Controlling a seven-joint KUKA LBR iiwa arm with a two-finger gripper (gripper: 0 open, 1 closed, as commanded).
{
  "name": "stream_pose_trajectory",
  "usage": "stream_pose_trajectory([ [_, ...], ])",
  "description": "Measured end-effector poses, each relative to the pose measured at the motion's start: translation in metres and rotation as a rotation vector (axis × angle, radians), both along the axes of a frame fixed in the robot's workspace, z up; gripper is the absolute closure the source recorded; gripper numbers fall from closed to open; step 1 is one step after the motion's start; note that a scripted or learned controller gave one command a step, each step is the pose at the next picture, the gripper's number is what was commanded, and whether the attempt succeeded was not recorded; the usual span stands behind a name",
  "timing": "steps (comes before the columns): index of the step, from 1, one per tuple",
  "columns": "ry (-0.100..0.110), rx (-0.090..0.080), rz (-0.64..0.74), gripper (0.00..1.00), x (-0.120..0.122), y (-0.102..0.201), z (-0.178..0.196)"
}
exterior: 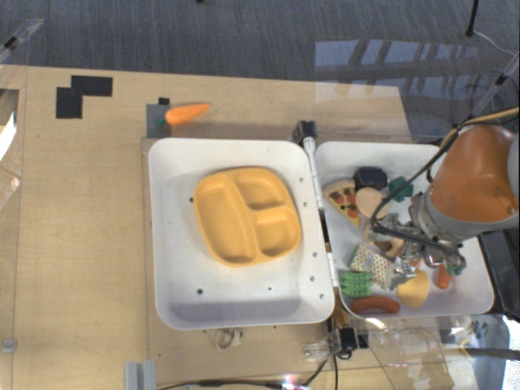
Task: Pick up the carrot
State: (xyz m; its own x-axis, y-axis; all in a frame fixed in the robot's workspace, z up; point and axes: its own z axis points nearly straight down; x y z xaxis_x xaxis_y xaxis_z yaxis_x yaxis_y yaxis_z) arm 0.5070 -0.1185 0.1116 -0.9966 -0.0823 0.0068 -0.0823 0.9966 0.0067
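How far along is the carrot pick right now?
Nothing looks done: the carrot lies on the bench beyond the left bin. In hand: the gripper hangs over the toy food in the right bin, far from it. Left: reaching the carrot, grasping and lifting it.

Gripper [412,260] fingers largely masked by wrist hardware and clutter; open or closed state could not be determined. Arm [478,177] cut off at right edge. Right bin [479,299] partly hidden under arm. Small orange item [443,278] beside gripper mostly covered, identity unclear. Dark object [370,175] at bin's far side too small to be identified.
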Motion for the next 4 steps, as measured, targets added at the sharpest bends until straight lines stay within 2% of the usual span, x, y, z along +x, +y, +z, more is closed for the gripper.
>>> stream_pose_trajectory([
  [1, -0.011, -0.009, -0.031, 0.00, 0.127, -0.001, -0.022],
  [2, -0.037, -0.001, -0.033, 0.00, 0.138, 0.079, 0.085],
  [3, -0.018, -0.005, 0.197, 0.00, 0.082, 0.093, 0.075],
  [4, -0.023, 0.003, 0.231, 0.00, 0.021, 0.205, 0.120],
])
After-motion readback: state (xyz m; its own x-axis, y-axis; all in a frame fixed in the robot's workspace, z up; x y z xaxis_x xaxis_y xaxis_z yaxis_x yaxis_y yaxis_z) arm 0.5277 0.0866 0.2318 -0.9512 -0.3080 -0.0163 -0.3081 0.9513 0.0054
